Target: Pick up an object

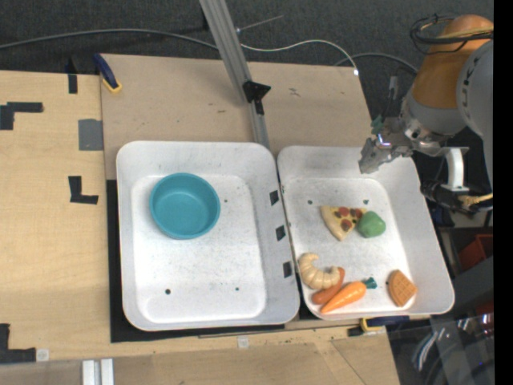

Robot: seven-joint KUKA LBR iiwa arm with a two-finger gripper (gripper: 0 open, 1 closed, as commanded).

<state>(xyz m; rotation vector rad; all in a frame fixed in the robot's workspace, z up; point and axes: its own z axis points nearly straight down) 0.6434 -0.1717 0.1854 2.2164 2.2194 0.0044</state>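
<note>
Two shallow white bins sit side by side on the bench; the right bin (417,207) serves as the landmark. The arm (449,79), grey with an orange band, reaches in from the right, and its gripper (371,160) hangs over the right bin's far rim, toward that bin's far right corner. Gripper small and dark against the rim; cannot tell how it is set, and nothing is seen held in it. Inside the right bin, near its middle, a pizza slice (341,220) lies flat with a green ball (371,224) touching its right edge. Toward the right bin's near edge, a pale croissant (318,273) curls just beside a carrot (345,295), the two touching or nearly so; a reddish piece shows between them, too small to identify. In the right bin's near right corner lies a tan cracker (401,287), apart from the carrot. All these items are well apart from the gripper. The left bin (136,295) touches the right bin's left side and holds a teal bowl (185,205), upright, in its far left part. A grey metal pole (232,54) slants up from the junction at the right bin's far left corner.
</note>
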